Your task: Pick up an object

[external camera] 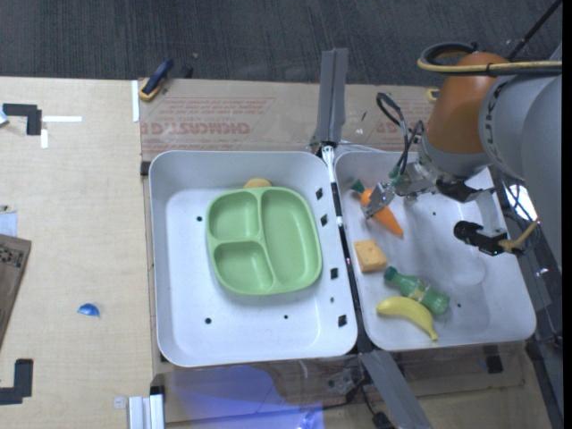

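The right bin (500,311) holds an orange carrot (388,221) with a green top, a yellow block (370,256), a green bottle (417,290) and a yellow banana (408,313). My gripper (386,195) is low in the far left part of this bin, right at the carrot's upper end. Whether it touches the carrot is unclear. The grey arm with its orange band (460,101) reaches in from the right.
In the left bin (179,311) lies a green divided plate (264,238), with a small yellow object (257,184) peeking out behind its far rim. A raised divider (340,239) separates the two bins. Black cables (487,237) hang over the right bin's right side.
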Robot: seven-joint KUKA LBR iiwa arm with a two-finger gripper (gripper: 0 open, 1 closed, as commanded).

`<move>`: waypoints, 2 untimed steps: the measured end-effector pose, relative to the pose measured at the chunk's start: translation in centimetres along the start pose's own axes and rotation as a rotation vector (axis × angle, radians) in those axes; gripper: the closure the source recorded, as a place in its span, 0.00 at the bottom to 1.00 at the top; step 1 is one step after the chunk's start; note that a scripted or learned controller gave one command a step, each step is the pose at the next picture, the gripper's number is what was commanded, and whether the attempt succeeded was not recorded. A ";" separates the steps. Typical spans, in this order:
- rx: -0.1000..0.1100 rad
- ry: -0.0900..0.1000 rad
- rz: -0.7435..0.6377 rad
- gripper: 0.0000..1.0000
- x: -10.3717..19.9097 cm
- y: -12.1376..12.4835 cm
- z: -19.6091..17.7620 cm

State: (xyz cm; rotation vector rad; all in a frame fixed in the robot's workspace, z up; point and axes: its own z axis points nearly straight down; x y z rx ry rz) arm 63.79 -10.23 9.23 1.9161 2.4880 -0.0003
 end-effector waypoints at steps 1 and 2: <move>-0.001 -0.001 0.004 1.00 -0.2 0.0 -1.0; 0.001 0.000 0.002 1.00 6.6 1.4 -9.9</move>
